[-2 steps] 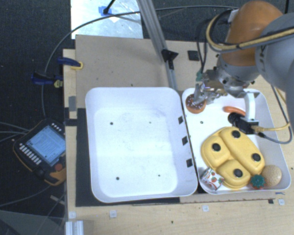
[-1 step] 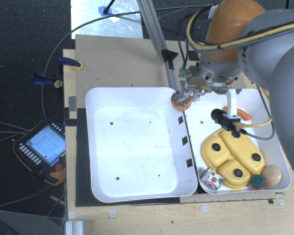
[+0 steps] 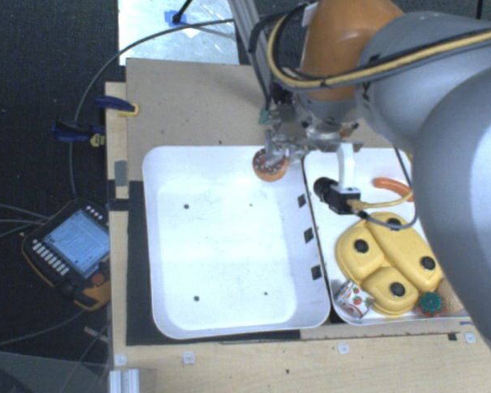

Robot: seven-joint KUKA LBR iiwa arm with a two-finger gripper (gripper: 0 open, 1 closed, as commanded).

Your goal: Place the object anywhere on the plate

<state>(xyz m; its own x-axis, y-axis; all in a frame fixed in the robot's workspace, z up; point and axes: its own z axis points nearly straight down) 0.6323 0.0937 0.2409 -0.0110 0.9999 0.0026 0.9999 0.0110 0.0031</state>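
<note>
A small round brown and orange object [image 3: 270, 169] sits at the far right corner of the left white bin [image 3: 221, 244]. My gripper [image 3: 273, 154] hangs directly over it, its tip at or touching the object's top. A lumpy yellow item with black dots [image 3: 389, 262] fills much of the right bin [image 3: 319, 219]. The rim of a white dish with a red pattern [image 3: 352, 299] peeks out at that bin's near left corner. The arm's grey body covers the right bin's far and right side.
An orange piece [image 3: 391, 186] lies at the back of the right bin and a green and red item [image 3: 430, 304] at its near edge. A black connector with a cable [image 3: 331, 193] hangs from the wrist. A teach pendant [image 3: 69, 248] lies left of the bench.
</note>
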